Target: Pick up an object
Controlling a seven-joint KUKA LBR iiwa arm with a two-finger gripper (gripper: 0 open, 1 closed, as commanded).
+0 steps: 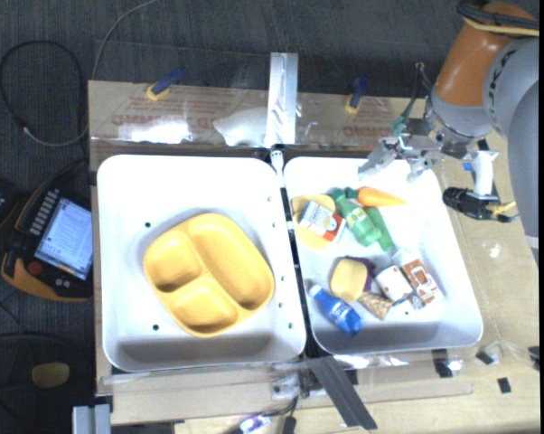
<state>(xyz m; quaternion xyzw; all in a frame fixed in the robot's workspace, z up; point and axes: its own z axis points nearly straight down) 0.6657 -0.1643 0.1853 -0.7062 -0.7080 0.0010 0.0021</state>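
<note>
Fingers of the grey two-finger gripper hang spread apart over the right white plastic bin, at its one o'clock corner, with nothing between them. Just beside them at seven o'clock lies the small orange carrot, touching the green plastic bottle. At nine o'clock from the bottle sits a yellow pouch with a red-and-white label. Lower in the bin are a pale yellow rounded lump, a blue bottle at six o'clock, and small red-and-white cartons. The left white bin holds a yellow three-compartment tray.
</note>
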